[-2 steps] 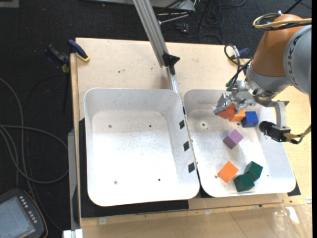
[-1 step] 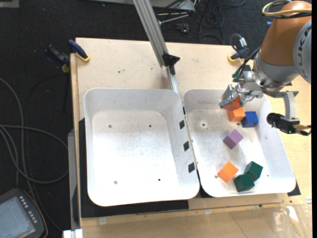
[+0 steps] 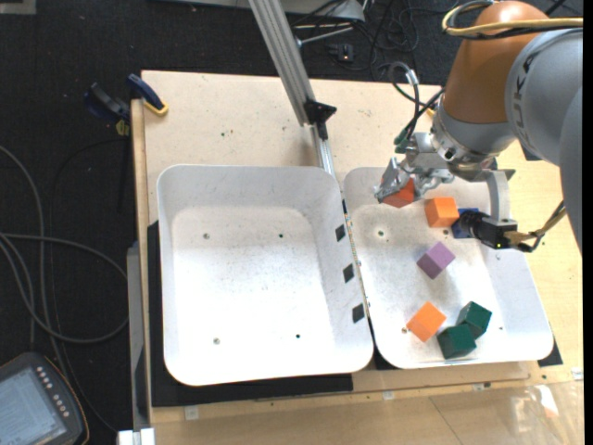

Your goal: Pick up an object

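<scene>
My gripper (image 3: pixel 399 189) hangs over the back left corner of the right bin (image 3: pixel 389 276), under the grey and orange arm. A small red-orange block (image 3: pixel 400 195) sits between its fingers, and the fingers are shut on it. Loose in the same bin lie an orange cube (image 3: pixel 441 211) just right of the gripper, a purple cube (image 3: pixel 435 260) at the middle, and another orange cube (image 3: pixel 426 322) near the front. Two dark green blocks (image 3: pixel 466 328) rest touching each other at the front right.
The left bin (image 3: pixel 250 170) stands beside the right one, across a shared rim. A slanted metal pole (image 3: pixel 278 44) comes down to the bench behind the bins. A blue and yellow clamp (image 3: pixel 125 100) sits at the bench's back left corner. Cables (image 3: pixel 496 233) hang off the arm's wrist.
</scene>
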`<state>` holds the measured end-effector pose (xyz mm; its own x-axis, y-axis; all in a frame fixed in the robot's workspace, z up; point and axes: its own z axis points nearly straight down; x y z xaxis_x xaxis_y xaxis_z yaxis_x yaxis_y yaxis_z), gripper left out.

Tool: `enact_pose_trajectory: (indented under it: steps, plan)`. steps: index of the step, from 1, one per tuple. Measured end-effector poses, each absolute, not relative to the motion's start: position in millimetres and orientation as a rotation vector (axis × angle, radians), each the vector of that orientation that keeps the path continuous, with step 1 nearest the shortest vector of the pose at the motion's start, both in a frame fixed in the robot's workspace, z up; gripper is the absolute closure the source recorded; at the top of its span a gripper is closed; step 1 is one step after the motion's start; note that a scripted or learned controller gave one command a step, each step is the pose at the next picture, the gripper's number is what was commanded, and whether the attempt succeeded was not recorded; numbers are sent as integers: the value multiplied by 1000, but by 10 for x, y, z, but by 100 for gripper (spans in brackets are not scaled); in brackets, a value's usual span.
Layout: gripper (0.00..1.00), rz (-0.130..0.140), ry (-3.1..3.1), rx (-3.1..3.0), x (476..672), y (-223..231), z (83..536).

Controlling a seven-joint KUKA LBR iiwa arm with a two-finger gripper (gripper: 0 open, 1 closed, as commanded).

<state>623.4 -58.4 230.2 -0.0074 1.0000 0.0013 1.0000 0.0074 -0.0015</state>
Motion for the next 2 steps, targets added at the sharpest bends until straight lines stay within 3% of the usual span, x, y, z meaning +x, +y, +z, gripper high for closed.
enact_pose_trajectory:
  steps: [2]
  plan:
    - [100, -4, -2230, -2213, 6358, 350, 2412]
